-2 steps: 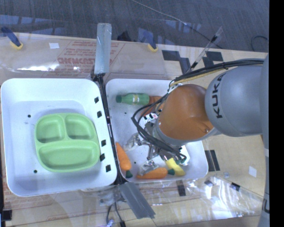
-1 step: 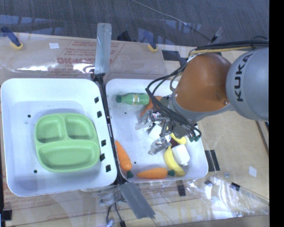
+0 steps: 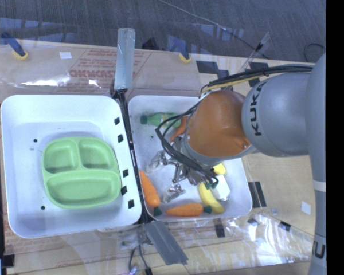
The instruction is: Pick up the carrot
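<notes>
Nearest the camera, 2 orange plastic carrots lie in the right white bin: one along the front wall, one angled up the left wall. Just behind, the metal two-finger gripper hangs spread and empty, apparently lined up to descend. Beside it lies a yellow toy banana.

Robotics lab: KUKA arm over taped bench
</notes>
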Action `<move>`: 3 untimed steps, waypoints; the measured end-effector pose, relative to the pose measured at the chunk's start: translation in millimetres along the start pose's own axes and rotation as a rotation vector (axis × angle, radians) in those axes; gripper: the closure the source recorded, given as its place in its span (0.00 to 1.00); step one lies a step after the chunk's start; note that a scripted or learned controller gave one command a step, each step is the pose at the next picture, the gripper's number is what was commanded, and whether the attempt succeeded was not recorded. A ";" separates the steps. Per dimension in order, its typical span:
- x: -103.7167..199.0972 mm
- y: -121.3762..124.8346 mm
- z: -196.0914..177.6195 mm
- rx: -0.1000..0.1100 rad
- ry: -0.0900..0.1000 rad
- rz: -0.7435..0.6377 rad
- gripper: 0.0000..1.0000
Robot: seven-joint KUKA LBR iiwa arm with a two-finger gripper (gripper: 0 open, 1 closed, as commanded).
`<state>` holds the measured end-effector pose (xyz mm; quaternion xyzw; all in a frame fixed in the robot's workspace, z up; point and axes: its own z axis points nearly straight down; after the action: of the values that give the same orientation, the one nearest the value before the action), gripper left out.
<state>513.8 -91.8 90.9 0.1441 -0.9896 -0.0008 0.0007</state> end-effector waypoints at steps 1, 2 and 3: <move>-1.8 0.9 -10.7 0.001 -0.002 -0.006 1.00; 22.3 -20.8 -238.2 0.012 -0.017 0.060 1.00; 23.2 -20.4 -233.5 0.006 -0.008 0.061 0.00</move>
<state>497.8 -118.3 324.4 0.1140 -0.9935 0.0017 -0.0038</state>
